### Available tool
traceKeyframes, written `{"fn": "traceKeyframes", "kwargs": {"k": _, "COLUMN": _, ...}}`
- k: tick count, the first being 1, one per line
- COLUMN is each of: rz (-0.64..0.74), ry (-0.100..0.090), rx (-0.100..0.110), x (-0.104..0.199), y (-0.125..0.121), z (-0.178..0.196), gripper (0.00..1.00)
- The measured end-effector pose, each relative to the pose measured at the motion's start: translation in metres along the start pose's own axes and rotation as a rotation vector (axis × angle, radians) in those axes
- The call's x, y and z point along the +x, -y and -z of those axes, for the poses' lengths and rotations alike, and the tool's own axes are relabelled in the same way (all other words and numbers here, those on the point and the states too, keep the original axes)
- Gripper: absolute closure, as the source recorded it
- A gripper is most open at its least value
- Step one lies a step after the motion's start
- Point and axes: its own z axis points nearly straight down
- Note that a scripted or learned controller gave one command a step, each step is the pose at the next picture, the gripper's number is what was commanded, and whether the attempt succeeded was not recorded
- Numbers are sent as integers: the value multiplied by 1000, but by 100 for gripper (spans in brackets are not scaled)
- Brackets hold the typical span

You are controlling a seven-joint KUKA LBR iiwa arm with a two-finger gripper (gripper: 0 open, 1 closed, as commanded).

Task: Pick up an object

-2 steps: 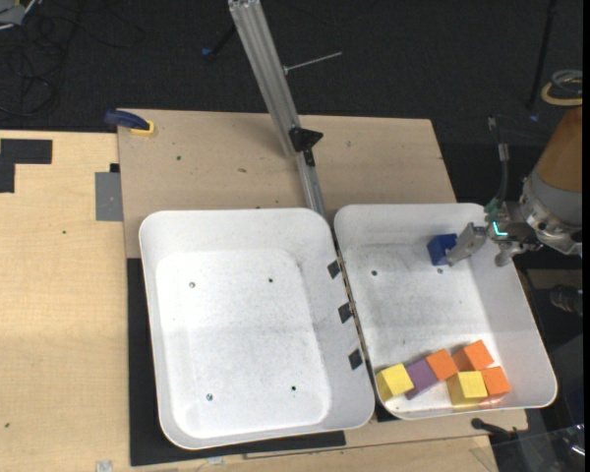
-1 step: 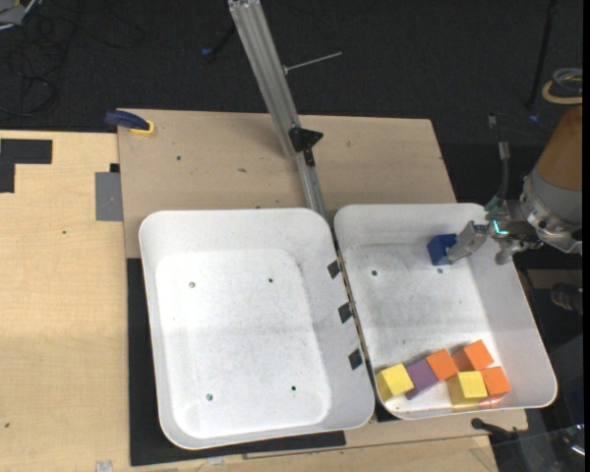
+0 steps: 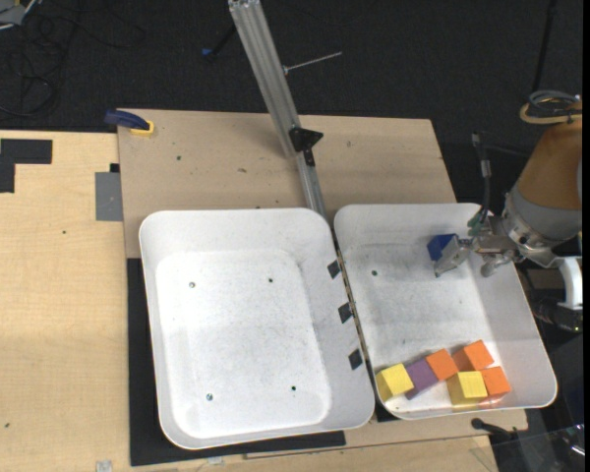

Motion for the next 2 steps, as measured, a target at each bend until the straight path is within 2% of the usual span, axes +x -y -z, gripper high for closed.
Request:
{"fn": "traceKeyframes", "kwargs": {"k": 1, "rz": -4, "ry": -1, "rx": 2, "x": 1, "y": 1, "z": -54, "gripper": 0}}
{"fn": "traceKeyframes", "kwargs": {"k": 2, "rz": -3, "ry": 1, "rx": -2, "x": 1, "y": 0, "z": -41, "gripper": 100}}
